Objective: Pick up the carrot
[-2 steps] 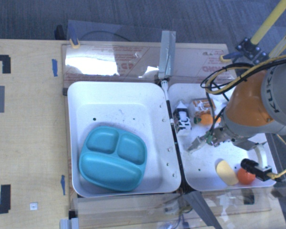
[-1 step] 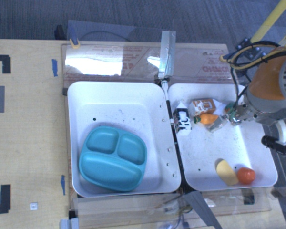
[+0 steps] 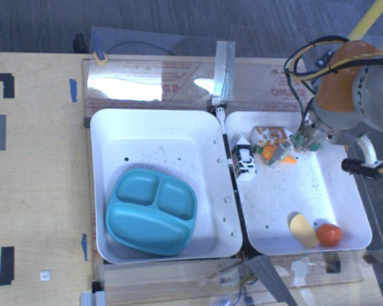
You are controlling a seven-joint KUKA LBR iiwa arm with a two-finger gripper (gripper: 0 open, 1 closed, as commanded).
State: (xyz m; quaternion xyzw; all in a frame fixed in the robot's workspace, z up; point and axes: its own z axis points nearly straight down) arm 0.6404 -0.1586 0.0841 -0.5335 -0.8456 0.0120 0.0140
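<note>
1. In the camera view, two shallow white bins are sitting side by side on the pale wooden surface (image 3: 38,171); the left bin (image 3: 115,123) is holding a blue divided plate (image 3: 152,211), which is lying in its near half.
2. The right bin (image 3: 345,190) is carrying several small things. The carrot (image 3: 269,152), a small orange piece, is lying in the far part of this bin, just in front of a printed packet (image 3: 270,134) and beside another small orange bit (image 3: 289,160) to its right.
3. A small white carton with black markings (image 3: 244,160) is resting against the divider between the bins, just left of the carrot.
4. At the near right corner of the right bin, a yellow rounded object (image 3: 302,229) and a red tomato-like ball (image 3: 329,234) are lying touching each other, well apart from the carrot.
5. The grey arm with its orange band (image 3: 345,75) is reaching in from the right, and the claw (image 3: 306,139) is hanging over the far right part of the right bin, near the carrot's cluster but to its right.
6. Whether the claw is spread or pressed together I cannot tell, since its tip is looking blurred and greenish against the bin wall; nothing is showing clearly between its tips.
</note>
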